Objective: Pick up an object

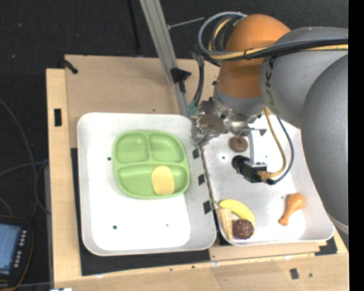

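The tool (221, 126) is parked at the right bin's far-left corner, grip state can't be told tbh. The nearest object, a small brown piece (238, 143), is sat just toward the near-right.

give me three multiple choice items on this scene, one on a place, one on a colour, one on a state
1. Where is the yellow oval piece?
A. on the green divided plate
B. in the right bin
C. on the bench

2. What colour is the drumstick-shaped toy?
A. blue
B. orange
C. green

3. How is the banana placed?
A. hanging from the tool
B. standing on the plate
C. lying in the right bin

Key: 1 A, it sits in the plate's lower compartment; 2 B, it is plainly orange; 3 C, it rests beside the dark round item.
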`<state>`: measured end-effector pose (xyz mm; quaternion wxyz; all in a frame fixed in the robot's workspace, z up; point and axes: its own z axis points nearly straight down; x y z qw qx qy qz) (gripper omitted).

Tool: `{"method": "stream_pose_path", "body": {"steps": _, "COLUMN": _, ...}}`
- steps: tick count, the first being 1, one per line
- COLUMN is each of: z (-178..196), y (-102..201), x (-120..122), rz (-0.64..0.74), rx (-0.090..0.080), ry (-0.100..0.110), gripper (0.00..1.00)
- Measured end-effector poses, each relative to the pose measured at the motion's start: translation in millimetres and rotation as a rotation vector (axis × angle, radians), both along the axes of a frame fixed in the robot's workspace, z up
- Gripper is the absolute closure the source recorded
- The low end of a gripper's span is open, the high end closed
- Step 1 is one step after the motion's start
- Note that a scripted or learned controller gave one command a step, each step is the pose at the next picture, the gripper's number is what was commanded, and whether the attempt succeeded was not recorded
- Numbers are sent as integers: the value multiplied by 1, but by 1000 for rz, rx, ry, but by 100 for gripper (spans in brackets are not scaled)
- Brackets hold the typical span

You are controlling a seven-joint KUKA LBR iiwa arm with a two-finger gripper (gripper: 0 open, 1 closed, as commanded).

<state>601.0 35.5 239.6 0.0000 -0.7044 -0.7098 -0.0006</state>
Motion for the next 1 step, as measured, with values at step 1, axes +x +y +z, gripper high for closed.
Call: {"method": "stream_pose_path", "body": {"steps": 1, "z": -10, "y": 51, "x": 8, "rz": -1, "rx": 0, "ry": 1, "gripper": 100}}
